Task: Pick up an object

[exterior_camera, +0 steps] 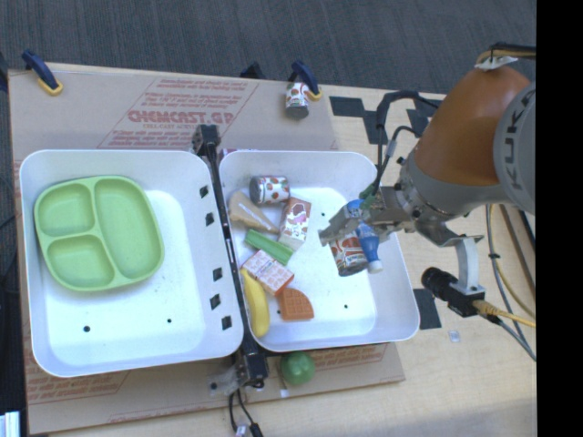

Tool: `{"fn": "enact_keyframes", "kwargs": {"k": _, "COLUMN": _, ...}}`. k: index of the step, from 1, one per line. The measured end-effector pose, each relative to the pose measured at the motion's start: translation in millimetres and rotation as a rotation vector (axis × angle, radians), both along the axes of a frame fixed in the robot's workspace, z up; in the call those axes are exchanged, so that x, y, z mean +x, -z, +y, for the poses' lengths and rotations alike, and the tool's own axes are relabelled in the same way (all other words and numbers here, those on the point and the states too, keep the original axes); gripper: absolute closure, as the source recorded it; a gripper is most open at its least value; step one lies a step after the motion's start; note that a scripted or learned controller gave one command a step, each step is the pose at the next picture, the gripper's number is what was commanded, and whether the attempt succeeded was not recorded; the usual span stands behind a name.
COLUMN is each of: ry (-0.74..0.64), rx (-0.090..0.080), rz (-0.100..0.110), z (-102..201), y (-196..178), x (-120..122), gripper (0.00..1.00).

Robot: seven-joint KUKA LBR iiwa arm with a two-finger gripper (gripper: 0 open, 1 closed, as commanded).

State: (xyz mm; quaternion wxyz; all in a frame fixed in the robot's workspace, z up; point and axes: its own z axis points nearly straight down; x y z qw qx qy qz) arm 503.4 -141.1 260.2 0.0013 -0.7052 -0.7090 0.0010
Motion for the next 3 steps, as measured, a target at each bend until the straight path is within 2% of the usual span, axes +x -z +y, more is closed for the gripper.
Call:
{"fn": "enact_keyframes", "kwargs": {"k": 1, "ry": -0.001, "rx": -0.001, "rz": 0.002, "z": -52.5, "y": 72.8, "x": 49.9, "gripper": 0.00}}
{"fn": "enact_keyframes", "kwargs": {"k": 2, "ry": 0.000, "rx": 0.000, "rz": 0.005, "z": -25.0, "y": 159.5, "x": 141.8, "gripper": 0.00}}
{"fn": "enact_keyframes", "kwargs": {"k": 3, "ry": -0.003, "rx": 0.000, "rz": 0.005, "z": -24.2, "y": 149.1, "x": 142.4, "gripper": 1.00}}
